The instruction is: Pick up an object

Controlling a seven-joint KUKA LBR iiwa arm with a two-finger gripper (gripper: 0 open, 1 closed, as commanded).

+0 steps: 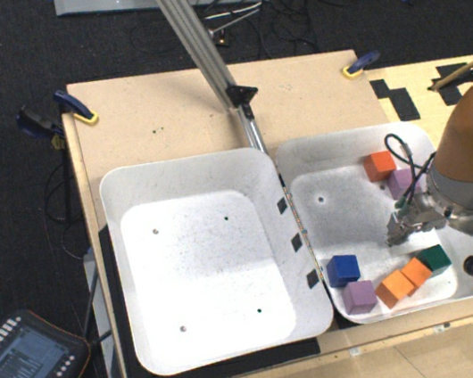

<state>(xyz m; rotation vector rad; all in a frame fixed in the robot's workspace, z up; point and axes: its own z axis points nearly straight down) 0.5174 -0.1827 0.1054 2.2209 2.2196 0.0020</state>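
Matte foam cubes (397, 286) in smooth white bin (344, 183); hand (404, 227) grip perhaps open, indiscernible.

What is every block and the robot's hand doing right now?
Gripper: low inside the right bin, nothing seen between its fingers.
Blue block: lying in the bin.
Purple block: lying beside the blue one.
Orange blocks: lying in a row.
Green block: lying.
Upper orange block: lying.

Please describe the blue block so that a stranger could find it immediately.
Look at the right white bin. Near its front left corner sits the blue block, just behind a purple block. It is the single blue piece there.
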